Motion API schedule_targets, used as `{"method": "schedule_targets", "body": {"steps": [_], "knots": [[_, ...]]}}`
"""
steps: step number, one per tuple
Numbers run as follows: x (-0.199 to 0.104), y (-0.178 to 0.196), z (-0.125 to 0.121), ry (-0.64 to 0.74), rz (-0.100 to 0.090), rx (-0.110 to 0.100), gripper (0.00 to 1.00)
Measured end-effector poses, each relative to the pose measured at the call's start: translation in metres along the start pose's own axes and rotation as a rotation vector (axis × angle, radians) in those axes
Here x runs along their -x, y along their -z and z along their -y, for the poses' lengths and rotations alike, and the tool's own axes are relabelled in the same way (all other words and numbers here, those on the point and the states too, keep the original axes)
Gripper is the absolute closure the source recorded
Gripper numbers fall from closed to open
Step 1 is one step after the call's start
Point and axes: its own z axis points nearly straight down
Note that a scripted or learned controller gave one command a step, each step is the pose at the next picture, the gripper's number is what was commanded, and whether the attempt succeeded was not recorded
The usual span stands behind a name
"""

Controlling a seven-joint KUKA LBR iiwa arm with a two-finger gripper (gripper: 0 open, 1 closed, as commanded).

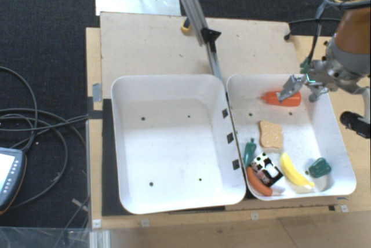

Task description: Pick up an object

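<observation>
We see an orange carrot-shaped toy point(282, 98) lying in the upper part of the right bin point(335, 125), its long axis running left to right. The gripper point(290, 90) hangs right over its middle, reaching in from the right; whether it is open or closed, we cannot tell. The bin floor around the toy is smooth white and bare, with a slice of toast point(271, 134) nearby below and a banana point(295, 170) farther down.
</observation>
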Motion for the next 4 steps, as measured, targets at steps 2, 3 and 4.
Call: {"method": "schedule_targets", "body": {"steps": [2,3,4], "knots": [[-0.002,-0.059,-0.005,-0.004,0.0,-0.001,0.0],[0.007,-0.113,-0.009,-0.005,0.0,0.0,0.0],[0.01,-0.175,-0.008,-0.005,0.0,-0.002,0.0]]}}
